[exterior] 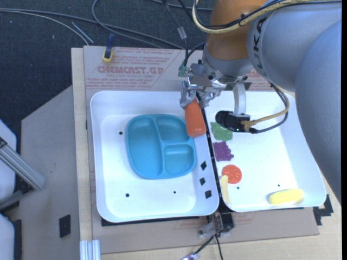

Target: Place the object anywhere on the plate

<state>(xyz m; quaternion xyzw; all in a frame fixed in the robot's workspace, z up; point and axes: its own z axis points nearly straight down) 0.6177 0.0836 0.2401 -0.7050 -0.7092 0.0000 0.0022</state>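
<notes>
Nearest us, in the right bin (303,161), we are seeing leftovers: a yellow banana-like piece (286,196) at the near right, a thin yellow piece (224,188) against the near left wall, a red-orange tomato-like piece (232,173) just beyond it, then purple grapes (222,151) and a green piece (221,131) farther back. None of these are being handled.

In the left bin (103,145) we are looking at the blue plate (160,145), three compartments, lying flat around the middle, nothing on it.

Farther back, at the ridge between the two bins, the gripper (193,97) is hanging from the arm (238,31) with its fingers closed around the top of the orange carrot-like object (194,119); the object is dangling roughly upright below them, its lower end just off the plate's far right corner, apparently above the rim rather than on it.

We are judging this as the carry step: pick looks done, placing not yet done. The next move is calling for a short shift left and slightly nearer so the object is sitting over a plate compartment, then a descent and a release. The risk we are flagging is a drop on the rim, rolling it off into the bin.
</notes>
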